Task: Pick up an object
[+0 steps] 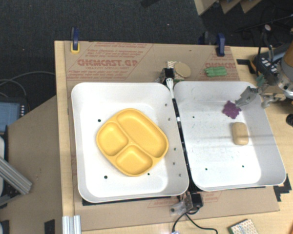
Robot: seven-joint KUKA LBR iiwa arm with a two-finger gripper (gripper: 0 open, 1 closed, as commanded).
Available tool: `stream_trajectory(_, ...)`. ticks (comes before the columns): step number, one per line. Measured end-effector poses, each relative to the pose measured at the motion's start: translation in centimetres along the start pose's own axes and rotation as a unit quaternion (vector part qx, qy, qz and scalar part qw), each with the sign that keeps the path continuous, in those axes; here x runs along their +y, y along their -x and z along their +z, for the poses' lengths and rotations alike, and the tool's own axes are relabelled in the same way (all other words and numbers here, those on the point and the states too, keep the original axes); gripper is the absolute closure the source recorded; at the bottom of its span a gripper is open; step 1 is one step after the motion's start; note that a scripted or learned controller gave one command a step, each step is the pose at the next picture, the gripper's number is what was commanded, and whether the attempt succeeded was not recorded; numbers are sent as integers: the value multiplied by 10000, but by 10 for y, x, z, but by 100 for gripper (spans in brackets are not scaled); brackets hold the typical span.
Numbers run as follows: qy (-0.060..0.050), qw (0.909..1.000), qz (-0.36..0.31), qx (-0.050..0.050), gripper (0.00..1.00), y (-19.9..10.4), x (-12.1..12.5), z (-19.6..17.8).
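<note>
A small purple object (230, 109) lies in the upper right part of the right bin (210, 165). Just below it rests a tan, rounded block (240, 133). My gripper (254, 100) hovers at the bin's upper right corner, right of and slightly above the purple object. It is open, and one grey finger (245, 97) points down toward the purple object without touching it. Nothing sits between the fingers.
A yellow divided plate (132, 141) lies in the left bin (83, 106). On the bench behind the bins sit a green object (216, 71) and a tan disc (183, 70). Blue clamps (220, 44) hold the board's back edge.
</note>
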State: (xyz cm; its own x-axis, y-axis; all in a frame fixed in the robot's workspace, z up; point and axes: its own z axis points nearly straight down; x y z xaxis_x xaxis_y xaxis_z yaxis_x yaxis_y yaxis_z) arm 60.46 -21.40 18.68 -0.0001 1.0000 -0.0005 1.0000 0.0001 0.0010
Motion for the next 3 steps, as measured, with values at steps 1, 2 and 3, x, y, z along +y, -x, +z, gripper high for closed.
stream_trajectory(1, -19, 10000, -12, 67, 0, 5, 5, 105)
stream_trajectory(2, -1, 10000, -22, 48, 0, 4, -30, 101)
stream_trajectory(3, -1, 10000, -4, 3, 100, 9, -31, 91)
